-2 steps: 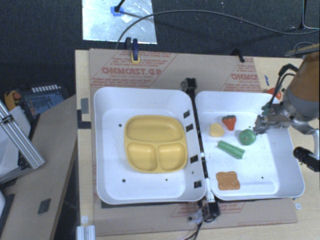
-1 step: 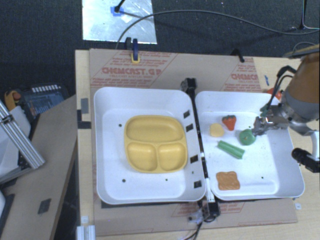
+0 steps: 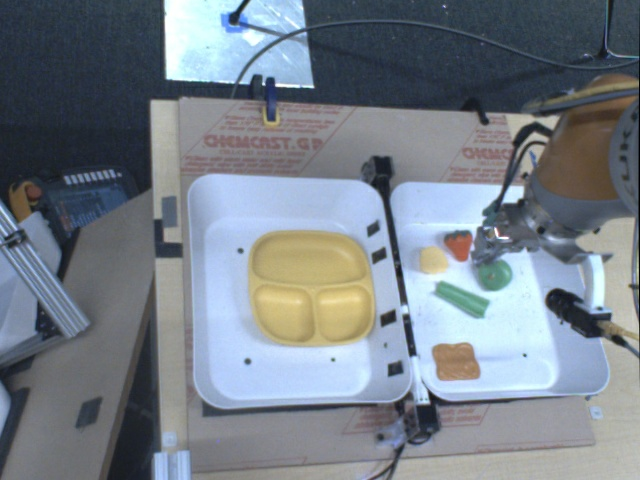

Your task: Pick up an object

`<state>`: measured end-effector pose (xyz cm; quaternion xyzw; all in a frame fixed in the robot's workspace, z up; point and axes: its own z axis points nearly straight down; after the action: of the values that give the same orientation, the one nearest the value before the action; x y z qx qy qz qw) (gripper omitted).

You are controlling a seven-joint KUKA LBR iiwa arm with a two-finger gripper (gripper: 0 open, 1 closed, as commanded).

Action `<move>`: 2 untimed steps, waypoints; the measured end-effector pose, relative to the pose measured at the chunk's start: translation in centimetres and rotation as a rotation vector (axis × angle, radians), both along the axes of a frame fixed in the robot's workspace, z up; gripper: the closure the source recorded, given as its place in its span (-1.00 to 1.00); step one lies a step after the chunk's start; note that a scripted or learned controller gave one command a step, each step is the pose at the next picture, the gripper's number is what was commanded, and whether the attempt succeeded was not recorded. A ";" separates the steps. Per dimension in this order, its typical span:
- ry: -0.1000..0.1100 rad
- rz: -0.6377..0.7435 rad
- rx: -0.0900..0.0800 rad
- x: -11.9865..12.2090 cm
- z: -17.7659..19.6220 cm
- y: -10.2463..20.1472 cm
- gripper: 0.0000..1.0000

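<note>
From my remote station I see the grey arm with its orange band [image 3: 590,148] entering from the right, cut off by the frame edge. Its two-finger gripper [image 3: 490,253] hangs over the right shallow white bin [image 3: 570,358], directly above a round green ball-like object [image 3: 495,275]; the wrist covers the top of that object, and I cannot tell whether the jaws are spread or pressed together.

Right bin, five items counted: the green round object; a small red-orange piece with a green tip [image 3: 458,244], just left of the gripper; a pale yellow lump [image 3: 433,260]; an elongated green stick-shaped piece [image 3: 461,299]; a flat orange-brown slice [image 3: 456,361] near the front wall. Their exact identities are too small to make out.

Left shallow white bin [image 3: 215,268], one item: a yellow plastic three-compartment tray [image 3: 308,286], lying centred.
</note>
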<state>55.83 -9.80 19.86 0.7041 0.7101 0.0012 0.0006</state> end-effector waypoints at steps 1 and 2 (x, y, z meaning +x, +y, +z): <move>0.001 0.000 0.000 0.7 -0.5 5.2 1.00; 0.000 0.000 0.000 2.0 -0.7 10.5 1.00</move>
<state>57.80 0.72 19.16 0.7040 0.7102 0.0011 0.0004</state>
